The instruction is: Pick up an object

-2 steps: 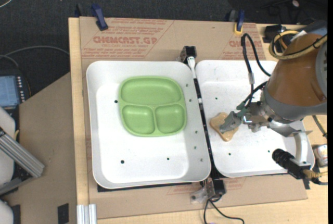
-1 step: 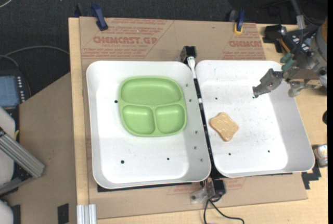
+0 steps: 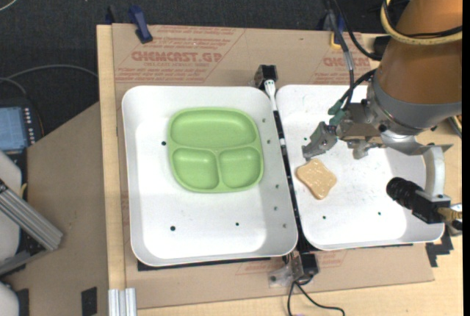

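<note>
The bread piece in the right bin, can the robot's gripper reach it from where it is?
Probably yes. The bread piece lies flat and alone in the right bin, and the gripper hangs just above it. Nothing sits between them, so a short move down looks free.

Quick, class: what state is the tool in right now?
Tool: above the bread slice in the right bin, holding nothing; open or shut cannot be told.

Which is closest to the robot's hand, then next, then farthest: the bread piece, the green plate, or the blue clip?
From the hand:
1. Bread piece, just below it in the right bin.
2. Green plate, in the left bin.
3. Blue clip, at the board's far left corner.
</note>
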Controlling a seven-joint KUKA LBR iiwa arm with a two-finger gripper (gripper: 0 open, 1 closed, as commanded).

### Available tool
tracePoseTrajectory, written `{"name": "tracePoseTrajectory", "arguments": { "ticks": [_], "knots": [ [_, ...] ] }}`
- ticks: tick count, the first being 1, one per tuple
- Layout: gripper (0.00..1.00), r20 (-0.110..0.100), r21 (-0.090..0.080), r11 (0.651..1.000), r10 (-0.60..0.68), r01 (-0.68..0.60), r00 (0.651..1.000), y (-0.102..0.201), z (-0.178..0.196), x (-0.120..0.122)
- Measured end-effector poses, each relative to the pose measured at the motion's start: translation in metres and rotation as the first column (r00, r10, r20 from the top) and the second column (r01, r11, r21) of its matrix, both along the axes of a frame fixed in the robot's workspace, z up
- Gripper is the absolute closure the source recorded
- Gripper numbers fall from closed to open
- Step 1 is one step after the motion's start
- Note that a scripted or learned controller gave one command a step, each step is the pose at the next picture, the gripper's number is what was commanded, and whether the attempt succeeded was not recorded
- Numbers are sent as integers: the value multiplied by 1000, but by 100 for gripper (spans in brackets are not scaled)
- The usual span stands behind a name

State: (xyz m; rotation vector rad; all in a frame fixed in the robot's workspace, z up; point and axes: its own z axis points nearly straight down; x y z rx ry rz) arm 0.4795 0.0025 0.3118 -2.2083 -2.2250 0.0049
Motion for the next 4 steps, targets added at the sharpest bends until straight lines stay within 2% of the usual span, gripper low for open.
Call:
{"name": "tracePoseTrajectory", "arguments": {
  "ticks": [1,2,3,4],
  "knots": [
    [0,10,-1,1000,-1,1,1000,56,0,36],
    [0,25,4,1000,-2,2,1000,85,148,0],
    [100,10,-3,1000,-6,6,1000,84,150,0],
    [100,0,-4,1000,-6,6,1000,97,102,-1]
  ]
}}
